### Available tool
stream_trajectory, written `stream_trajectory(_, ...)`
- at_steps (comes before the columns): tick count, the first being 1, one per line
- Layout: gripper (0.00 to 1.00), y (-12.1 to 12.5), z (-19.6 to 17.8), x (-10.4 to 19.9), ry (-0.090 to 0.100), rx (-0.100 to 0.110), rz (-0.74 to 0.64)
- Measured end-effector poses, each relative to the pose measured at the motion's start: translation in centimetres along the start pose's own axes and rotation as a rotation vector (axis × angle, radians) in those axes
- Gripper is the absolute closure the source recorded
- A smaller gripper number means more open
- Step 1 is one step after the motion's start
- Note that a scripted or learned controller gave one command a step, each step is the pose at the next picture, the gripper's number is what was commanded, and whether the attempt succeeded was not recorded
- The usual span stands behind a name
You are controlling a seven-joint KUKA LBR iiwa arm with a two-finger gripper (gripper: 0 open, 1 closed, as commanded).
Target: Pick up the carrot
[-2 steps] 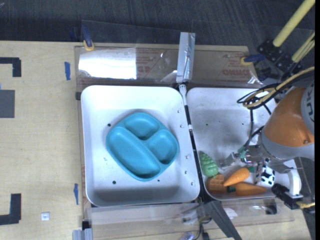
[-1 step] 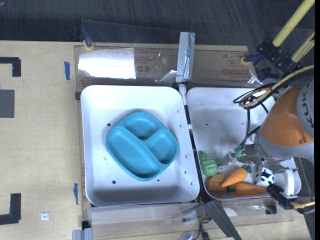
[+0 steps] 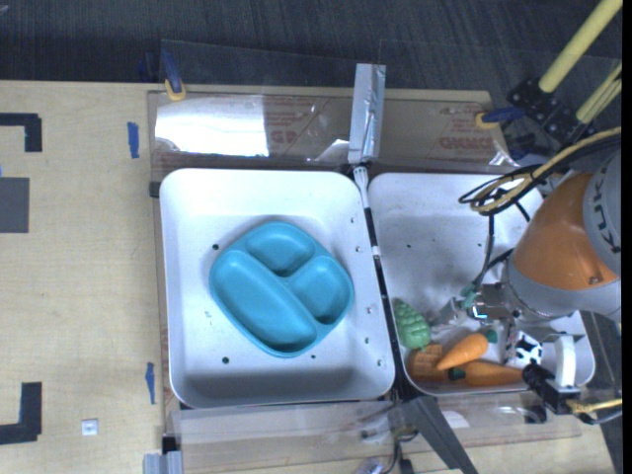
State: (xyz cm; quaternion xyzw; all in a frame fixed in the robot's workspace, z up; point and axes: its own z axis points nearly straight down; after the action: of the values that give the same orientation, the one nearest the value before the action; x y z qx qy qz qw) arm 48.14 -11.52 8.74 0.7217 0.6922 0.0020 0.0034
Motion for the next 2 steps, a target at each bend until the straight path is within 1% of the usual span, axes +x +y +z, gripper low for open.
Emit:
stream_trajectory(1, 0.0, 0.0, 0.0, 0.4, -0.001, 0.001, -0.025)
stream_trajectory(2, 0.0, 2.9, 0.0, -0.3, 0.001, 0.002, -0.036)
